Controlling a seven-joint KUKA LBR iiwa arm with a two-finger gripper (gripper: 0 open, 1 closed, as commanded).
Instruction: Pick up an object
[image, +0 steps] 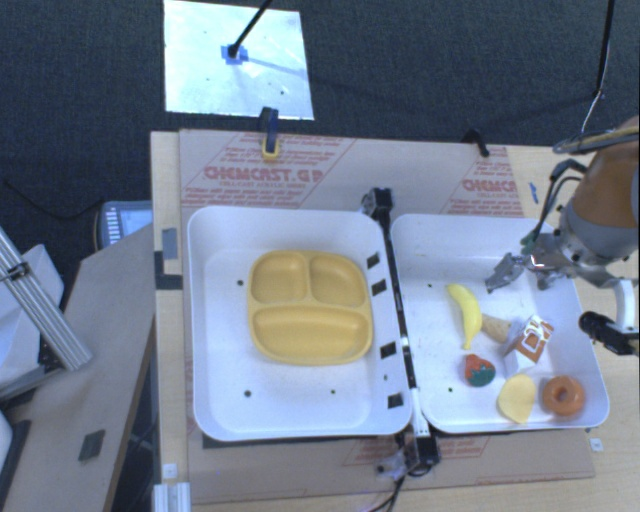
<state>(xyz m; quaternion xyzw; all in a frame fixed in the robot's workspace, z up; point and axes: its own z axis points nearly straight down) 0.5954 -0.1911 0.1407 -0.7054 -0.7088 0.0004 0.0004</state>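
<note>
The gripper, fingers spread with nothing between them, hovers at the banana's one o'clock, probably lining up a grab.

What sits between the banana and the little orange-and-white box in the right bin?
In the camera view, a small tan piece lies between the banana and the orange-and-white box, close beside the banana's lower half. I cannot tell what it is.

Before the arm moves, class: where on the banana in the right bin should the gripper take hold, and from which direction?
Grip the banana across its middle, coming straight down from above. It lies flat and lengthwise, running away from the camera, so the fingers would likely close best across its narrow width. Its near end sits close to a beige piece, so avoid that end; the gripper hovers just beyond it.
</note>
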